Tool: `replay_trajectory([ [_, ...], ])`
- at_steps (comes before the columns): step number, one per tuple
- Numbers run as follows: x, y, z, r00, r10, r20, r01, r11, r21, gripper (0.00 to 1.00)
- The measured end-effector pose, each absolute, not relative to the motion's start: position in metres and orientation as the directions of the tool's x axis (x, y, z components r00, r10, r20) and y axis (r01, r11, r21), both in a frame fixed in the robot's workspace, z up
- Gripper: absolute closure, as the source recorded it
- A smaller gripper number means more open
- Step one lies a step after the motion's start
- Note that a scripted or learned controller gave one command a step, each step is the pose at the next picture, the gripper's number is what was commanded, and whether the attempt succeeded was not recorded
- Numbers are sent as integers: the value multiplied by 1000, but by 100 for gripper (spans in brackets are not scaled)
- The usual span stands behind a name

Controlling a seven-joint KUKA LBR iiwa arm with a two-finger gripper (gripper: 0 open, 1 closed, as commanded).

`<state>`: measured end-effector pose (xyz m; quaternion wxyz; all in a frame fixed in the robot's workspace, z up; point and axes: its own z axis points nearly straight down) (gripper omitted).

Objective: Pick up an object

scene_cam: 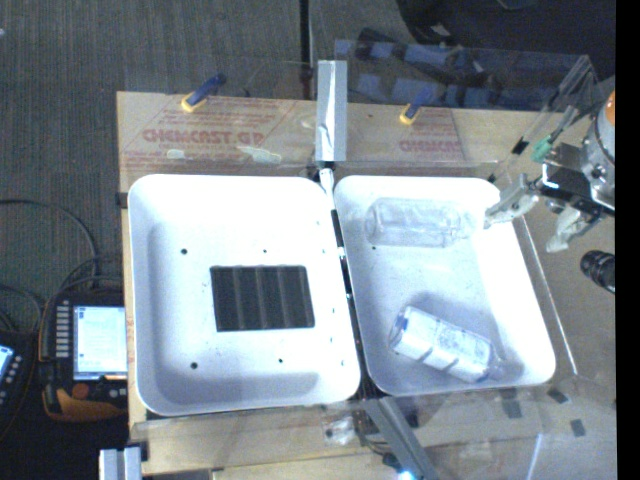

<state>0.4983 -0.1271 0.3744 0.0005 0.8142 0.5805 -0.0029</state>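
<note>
Clear plastic bottle (415, 221) lay on its side near the far wall of the right bin (520, 268). A crumpled white-and-blue bottle (443, 343) lay tilted in the same bin's near corner, well apart from the first. Left bin (160, 268) had a dark ribbed rectangular panel (262, 297) flat at its centre. Pincer (540, 213) hung over the right bin's far right corner, fingers spread apart, nothing between them. Bins sat touching on a pale wood bench (150, 133) with red lettering; two yellow-and-blue clamps (200, 92) on its far edge. Dark carpet (150, 28) all round, a handheld pendant (85, 343) with a lit screen on the floor at left.
</note>
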Motion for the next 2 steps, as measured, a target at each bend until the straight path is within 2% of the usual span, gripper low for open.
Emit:
replay_trajectory([
  [1,509,-66,262,411,912,-4,912,-411,-8,0],
  [2,512,-23,197,163,987,0,987,-163,-9,0],
])
